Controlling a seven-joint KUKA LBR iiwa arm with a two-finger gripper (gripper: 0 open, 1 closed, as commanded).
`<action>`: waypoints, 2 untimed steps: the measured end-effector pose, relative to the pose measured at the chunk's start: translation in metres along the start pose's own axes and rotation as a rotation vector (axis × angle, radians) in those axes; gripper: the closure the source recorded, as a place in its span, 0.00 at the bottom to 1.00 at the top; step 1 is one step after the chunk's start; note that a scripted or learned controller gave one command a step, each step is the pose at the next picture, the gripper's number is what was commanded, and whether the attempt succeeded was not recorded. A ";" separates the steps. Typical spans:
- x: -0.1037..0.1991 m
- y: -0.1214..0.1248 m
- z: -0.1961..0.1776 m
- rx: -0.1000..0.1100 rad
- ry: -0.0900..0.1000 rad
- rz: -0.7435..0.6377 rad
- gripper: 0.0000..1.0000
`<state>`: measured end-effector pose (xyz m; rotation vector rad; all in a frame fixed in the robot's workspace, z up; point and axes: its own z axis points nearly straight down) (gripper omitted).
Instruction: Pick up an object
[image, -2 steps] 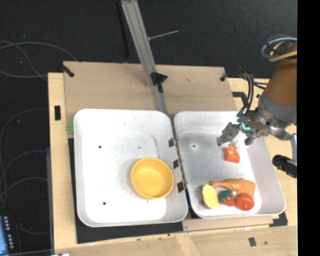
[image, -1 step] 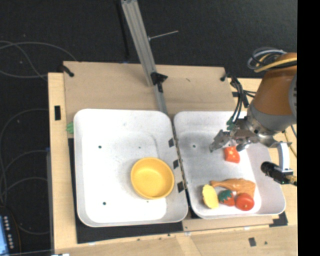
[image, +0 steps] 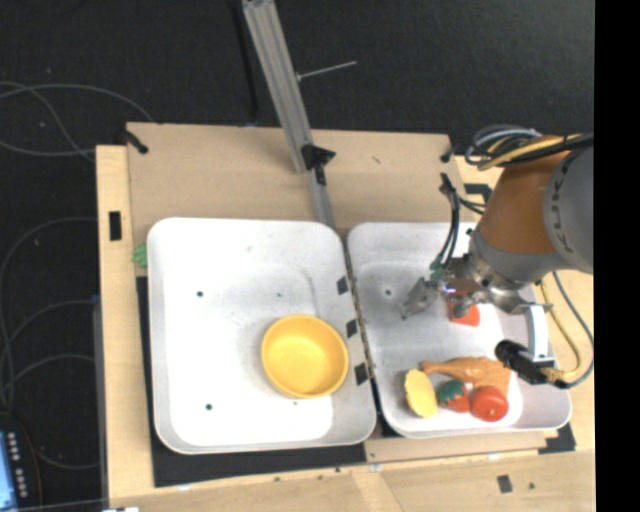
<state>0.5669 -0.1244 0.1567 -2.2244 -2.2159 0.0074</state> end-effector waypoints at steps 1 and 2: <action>-0.002 -0.001 0.053 -0.001 -0.001 -0.002 0.00; -0.002 0.001 0.039 -0.007 0.002 0.004 1.00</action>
